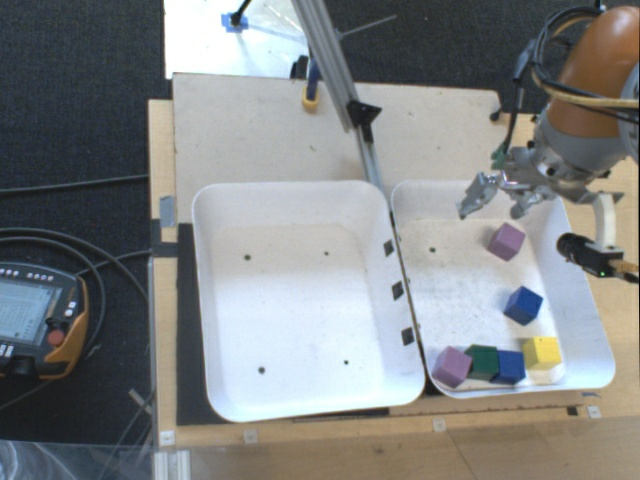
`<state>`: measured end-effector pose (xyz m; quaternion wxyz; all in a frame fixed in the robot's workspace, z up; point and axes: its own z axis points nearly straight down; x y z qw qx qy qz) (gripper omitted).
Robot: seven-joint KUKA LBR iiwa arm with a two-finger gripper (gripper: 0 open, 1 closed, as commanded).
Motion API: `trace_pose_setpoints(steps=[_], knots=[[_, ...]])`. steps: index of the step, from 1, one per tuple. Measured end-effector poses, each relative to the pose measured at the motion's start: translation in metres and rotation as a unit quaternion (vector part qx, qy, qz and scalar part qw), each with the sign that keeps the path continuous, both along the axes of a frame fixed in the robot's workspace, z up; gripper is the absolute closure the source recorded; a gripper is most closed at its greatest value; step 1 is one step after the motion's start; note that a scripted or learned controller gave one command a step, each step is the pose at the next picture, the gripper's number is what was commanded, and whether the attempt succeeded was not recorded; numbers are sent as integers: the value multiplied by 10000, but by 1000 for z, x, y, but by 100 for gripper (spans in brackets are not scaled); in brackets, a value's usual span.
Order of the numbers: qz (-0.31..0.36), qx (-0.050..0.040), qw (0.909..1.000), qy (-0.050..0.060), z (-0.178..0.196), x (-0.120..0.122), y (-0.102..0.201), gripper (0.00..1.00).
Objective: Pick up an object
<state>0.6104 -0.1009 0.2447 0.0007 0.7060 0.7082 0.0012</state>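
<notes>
Along the near wall of the right-hand white bin [590,318], a row of small matte cubes: purple [452,365], green [483,360], blue [509,367], yellow [542,352]; farther in, a lone blue cube [523,305], then a tilted purple cube [506,240]. Above the far part of that bin, just beyond the tilted purple cube and apart from it, metallic gripper [503,200] with fingers spread, nothing between them. Arm cut off at the right edge.

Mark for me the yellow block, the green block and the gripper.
yellow block [542,352], camera view, its top face
green block [482,358], camera view, its top face
gripper [496,200], camera view, midway between the fingertips
</notes>
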Motion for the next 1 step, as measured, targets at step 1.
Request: trace_pose_setpoints(steps=[1], knots=[[-15,-14,10000,-21,44,-5,-26,0]])
